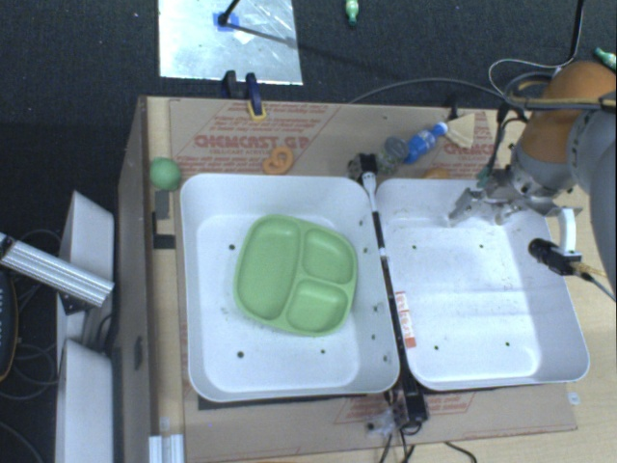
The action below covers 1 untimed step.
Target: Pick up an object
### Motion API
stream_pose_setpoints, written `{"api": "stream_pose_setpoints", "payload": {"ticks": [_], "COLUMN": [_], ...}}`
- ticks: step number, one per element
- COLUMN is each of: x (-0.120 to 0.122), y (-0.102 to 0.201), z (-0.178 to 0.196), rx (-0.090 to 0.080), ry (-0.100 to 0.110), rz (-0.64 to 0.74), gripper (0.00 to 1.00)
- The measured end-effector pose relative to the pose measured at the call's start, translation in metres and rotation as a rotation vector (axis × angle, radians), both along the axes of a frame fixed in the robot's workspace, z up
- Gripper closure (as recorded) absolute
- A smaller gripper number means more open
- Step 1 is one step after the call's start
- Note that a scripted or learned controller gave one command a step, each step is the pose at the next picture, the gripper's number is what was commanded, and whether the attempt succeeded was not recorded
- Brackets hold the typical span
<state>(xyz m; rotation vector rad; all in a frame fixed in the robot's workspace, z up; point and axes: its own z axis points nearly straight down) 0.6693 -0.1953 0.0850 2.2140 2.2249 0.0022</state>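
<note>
The only thing in the bins worth picking is the green divided plate [296,275], lying flat in the middle of the left bin [207,210], its three compartments facing up and its rim clear of every wall, a little askew to the bin's sides. It sits well away from the walls, so I judge there is room to come down on an edge from above; but it is shallow and broad, so I would have to pinch the rim or one of the dividing ridges rather than span the whole body. My gripper [474,206] is nowhere near it: it hangs over the far corner of the right bin [540,355], low over the white floor, with the orange band of my wrist up at the right edge of the view. I cannot tell from this slant how my hand is set, and I see nothing carried in it. Between me and the plate runs the seam where the two bins meet [384,268], so reaching the plate means crossing over that lip. Outside the bins, on the board beyond them, lie a blue and clear bottle [416,146], a small orange piece [277,160] and a green ball [164,173] by the left bin's corner, all beyond the space I am working in.
</note>
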Motion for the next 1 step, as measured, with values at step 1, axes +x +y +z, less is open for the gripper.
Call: {"api": "stream_pose_setpoints", "payload": {"ticks": [1], "x": [0.0002], "y": [-0.0097], "z": [0.0007], "rx": [0.002], "ry": [0.002], "rz": [-0.002], "gripper": [0.00]}}
